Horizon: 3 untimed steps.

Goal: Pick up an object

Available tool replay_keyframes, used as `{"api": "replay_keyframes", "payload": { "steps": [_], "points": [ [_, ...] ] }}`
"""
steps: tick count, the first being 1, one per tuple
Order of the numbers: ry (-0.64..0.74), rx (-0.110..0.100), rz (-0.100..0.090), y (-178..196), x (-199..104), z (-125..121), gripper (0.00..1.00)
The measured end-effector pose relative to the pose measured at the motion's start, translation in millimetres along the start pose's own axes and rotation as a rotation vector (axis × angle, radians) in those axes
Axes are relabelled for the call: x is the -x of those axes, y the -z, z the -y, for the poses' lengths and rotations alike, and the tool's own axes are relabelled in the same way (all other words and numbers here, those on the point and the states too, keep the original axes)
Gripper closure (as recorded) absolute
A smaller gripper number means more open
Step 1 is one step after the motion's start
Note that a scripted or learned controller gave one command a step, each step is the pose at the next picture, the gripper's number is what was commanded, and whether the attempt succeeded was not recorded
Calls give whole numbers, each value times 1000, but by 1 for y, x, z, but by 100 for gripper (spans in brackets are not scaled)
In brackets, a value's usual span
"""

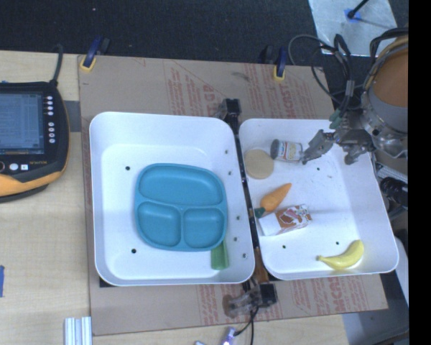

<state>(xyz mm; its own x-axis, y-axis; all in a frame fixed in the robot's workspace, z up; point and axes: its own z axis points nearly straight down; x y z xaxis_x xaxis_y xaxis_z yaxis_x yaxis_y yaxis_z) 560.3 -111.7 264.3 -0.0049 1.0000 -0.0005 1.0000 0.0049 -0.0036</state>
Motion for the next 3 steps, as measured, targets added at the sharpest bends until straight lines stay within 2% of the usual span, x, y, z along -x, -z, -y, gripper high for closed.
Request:
{"api": "replay_keyframes", "payload": {
  "steps": [1,2,3],
  "points": [
    [0,-2,1,-75,-18,-31,0],
    [1,-2,1,-173,-16,2,0],
    [1,-1,0,-173,-16,22,0]
  ]
}}
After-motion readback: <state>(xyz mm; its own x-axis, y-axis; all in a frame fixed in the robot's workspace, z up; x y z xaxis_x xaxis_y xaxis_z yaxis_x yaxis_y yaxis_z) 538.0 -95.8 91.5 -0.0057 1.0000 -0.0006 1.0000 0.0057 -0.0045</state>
